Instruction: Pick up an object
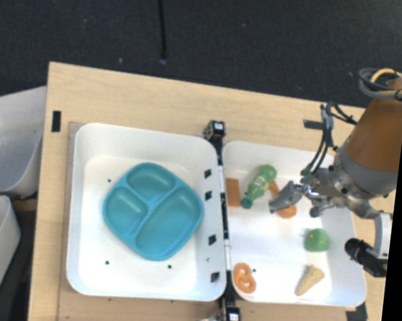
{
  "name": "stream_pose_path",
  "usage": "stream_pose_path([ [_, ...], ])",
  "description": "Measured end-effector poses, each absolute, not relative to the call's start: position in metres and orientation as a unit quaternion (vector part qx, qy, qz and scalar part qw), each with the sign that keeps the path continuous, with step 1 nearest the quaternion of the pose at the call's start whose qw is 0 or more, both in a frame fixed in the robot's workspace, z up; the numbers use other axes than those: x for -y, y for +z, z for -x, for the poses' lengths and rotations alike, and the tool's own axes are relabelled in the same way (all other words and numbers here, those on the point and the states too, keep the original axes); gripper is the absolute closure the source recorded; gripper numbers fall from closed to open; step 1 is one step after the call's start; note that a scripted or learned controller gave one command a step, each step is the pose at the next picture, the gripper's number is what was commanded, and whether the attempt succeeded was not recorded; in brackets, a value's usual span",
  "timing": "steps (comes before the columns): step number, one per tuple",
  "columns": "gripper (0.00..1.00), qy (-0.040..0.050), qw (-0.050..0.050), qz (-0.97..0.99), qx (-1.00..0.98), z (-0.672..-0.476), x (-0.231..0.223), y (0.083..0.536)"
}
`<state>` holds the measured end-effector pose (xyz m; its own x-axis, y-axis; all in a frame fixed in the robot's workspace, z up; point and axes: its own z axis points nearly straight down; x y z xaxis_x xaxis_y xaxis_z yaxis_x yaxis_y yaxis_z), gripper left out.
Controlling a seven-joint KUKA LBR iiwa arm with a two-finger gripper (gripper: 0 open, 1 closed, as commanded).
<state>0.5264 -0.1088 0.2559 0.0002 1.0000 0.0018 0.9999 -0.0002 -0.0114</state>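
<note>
Bins sit side by side on the wooden bench [63, 96], and we see the arm [374, 145] reaching over the right bin [329, 299] from its right edge. We place the gripper [285, 199] low over the middle of that bin, near its far half, but we cannot tell how it is set: its dark grey tip blurs into the objects under it.

Just beside the tip, toward the bin's left edge, lies a green bottle [258, 183], tilted, with its cap end pointing at the near-left. A small orange block [232, 191] lies against the left wall beside the bottle. Touching or partly under the gripper tip we see an orange piece [288, 211], too hidden to name.

A round green object [316, 241] rests toward the right edge, apart from the gripper. Near the front edge lie a tan cone [309, 281] and, in the front-left corner, an orange pretzel-shaped piece [244, 278].

The left bin [74, 249] carries a blue divided plate [152, 210] in its centre.
</note>
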Motion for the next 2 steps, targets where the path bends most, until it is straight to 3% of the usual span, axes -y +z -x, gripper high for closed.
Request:
stream_pose_path([
  [1,0.00,-0.0003,0.000,0.706,0.708,-0.529,0.109,0.262],
  [2,0.00,0.0019,0.001,0.707,0.707,-0.527,0.114,0.200],
])
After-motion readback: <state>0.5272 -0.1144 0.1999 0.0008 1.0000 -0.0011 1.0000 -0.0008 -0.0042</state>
